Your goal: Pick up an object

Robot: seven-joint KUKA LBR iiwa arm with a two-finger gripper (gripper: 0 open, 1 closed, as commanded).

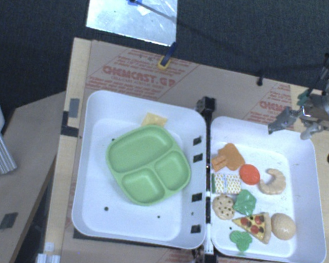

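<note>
My gripper (294, 123) hangs open above the far edge of the right bin (316, 180), with nothing between its fingers. Below it in that bin lie several toy foods: an orange gingerbread piece (228, 157), a red tomato slice (249, 173), a beige croissant (273, 181), a checkered cracker (226, 184), a chocolate-chip cookie (224, 206), a green leaf (244, 202), a pizza slice (256, 225), a tan bread roll (283, 226) and a green broccoli piece (240, 240).
The left bin (86, 202) holds a green divided plate (148, 164) and a yellow cheese piece (154, 120) at its far side. A black divider (204, 166) runs between the bins. A shiny sheet (135, 3) lies beyond the bench.
</note>
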